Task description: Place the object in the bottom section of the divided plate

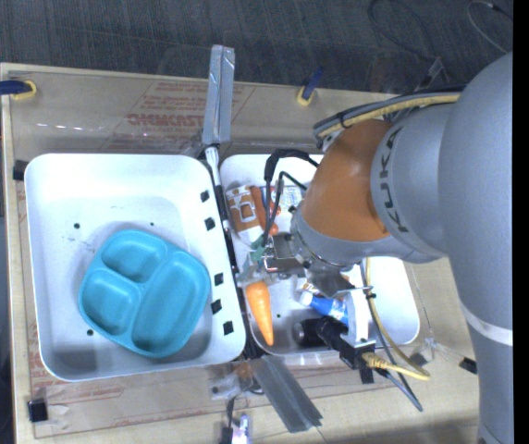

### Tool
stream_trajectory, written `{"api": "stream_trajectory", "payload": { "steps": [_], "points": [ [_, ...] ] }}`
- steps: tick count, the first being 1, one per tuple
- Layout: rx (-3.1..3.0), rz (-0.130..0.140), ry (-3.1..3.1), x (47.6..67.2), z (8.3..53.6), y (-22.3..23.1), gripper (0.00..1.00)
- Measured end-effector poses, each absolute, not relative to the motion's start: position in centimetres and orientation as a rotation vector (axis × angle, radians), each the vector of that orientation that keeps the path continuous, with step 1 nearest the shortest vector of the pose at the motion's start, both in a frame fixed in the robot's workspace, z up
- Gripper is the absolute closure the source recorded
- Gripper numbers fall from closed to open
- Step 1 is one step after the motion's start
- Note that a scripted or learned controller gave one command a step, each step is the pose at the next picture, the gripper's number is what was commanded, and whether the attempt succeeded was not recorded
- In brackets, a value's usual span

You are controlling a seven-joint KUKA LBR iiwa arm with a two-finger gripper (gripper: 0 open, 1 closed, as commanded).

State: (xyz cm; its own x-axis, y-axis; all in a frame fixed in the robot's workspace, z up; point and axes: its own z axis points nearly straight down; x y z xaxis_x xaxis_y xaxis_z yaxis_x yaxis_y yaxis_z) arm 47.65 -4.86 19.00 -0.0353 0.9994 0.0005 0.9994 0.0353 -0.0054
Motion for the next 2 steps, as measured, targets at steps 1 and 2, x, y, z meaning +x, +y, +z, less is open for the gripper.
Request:
{"api": "stream_trajectory", "payload": {
  "steps": [1,2],
  "points": [
    [-2.022,0.006,-2.399,52.64,18.97,-2.18,1.00],
    [-2.021,0.006,-2.399,52.64,18.96,-2.16,0.00]
  ]
}}
